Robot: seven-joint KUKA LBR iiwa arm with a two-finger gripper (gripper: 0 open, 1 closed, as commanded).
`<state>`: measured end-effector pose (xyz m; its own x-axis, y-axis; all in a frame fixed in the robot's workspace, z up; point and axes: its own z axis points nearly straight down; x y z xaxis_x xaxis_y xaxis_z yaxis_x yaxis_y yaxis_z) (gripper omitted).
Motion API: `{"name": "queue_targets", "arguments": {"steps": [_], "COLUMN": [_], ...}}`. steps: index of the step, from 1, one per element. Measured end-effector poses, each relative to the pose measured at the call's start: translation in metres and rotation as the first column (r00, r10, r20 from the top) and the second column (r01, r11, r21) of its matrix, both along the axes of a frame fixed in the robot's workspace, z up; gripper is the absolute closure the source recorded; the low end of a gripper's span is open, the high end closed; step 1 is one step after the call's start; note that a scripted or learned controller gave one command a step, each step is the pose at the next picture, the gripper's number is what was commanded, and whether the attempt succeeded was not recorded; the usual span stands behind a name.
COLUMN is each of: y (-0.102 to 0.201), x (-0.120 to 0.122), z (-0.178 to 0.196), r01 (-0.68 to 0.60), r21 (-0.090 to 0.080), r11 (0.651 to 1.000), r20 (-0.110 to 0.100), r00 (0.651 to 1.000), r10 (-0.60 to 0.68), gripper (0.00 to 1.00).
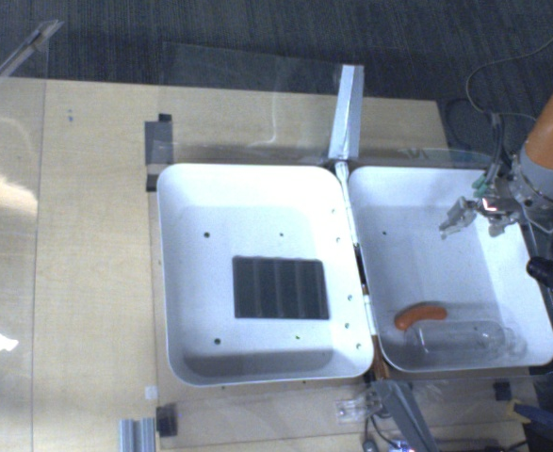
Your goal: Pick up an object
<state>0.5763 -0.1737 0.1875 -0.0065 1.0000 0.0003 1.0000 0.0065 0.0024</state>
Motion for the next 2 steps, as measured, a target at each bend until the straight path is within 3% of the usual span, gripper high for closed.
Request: {"name": "queue_targets", "arguments": {"steps": [1,2], "y": [0.000,0.052], "x": [0.000,-0.076], "z": [0.000,-0.097], "r01": [0.000,0.055], "r21": [0.000,0.000], "r11": [1.000,0.998], "r20": [0.000,0.012], "r00": [1.000,0.998], "r10": [0.000,-0.055], "gripper": [0.00,0.00]}}
